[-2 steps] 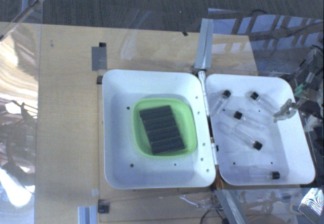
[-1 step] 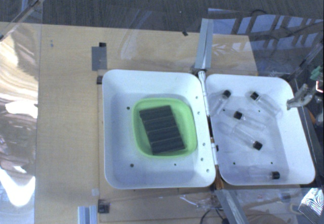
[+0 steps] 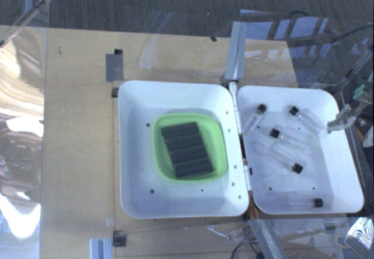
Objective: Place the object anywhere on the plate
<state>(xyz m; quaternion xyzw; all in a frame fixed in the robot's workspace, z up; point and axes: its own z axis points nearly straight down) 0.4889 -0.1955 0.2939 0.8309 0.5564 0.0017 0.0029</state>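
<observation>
Gripper (image 3: 342, 118) sits at the right bin's (image 3: 345, 193) far right rim, finger opening cannot be told; clear vials (image 3: 279, 152) lie loose in that bin, green plate (image 3: 190, 145) in left bin (image 3: 134, 193).

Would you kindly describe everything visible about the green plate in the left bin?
The green plate is a lime-green, squarish dish with rounded corners and a raised rim, plastic by its look. It lies flat in the middle of the left white bin. A dark grey ribbed rectangular block rests on it, turned slightly off the plate's edges and covering most of its floor.
</observation>
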